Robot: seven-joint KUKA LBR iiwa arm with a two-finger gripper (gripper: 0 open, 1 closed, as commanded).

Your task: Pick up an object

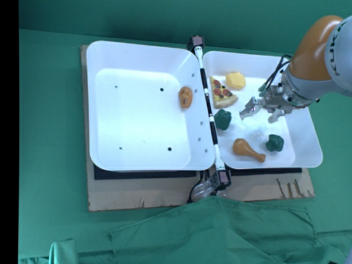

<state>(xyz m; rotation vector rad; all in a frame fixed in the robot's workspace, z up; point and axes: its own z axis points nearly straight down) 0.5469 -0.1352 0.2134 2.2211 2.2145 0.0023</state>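
Right white bin [308, 153], open tool [258, 112] above drumstick [248, 149], well apart

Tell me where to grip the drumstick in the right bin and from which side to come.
Grip the drumstick across its narrow bone end, which points toward the bin's near right, or just where it widens into the round meaty end. Come straight down from above: it lies flat on the bin floor, apart from the green pieces, so the fingers should probably straddle it across its length.
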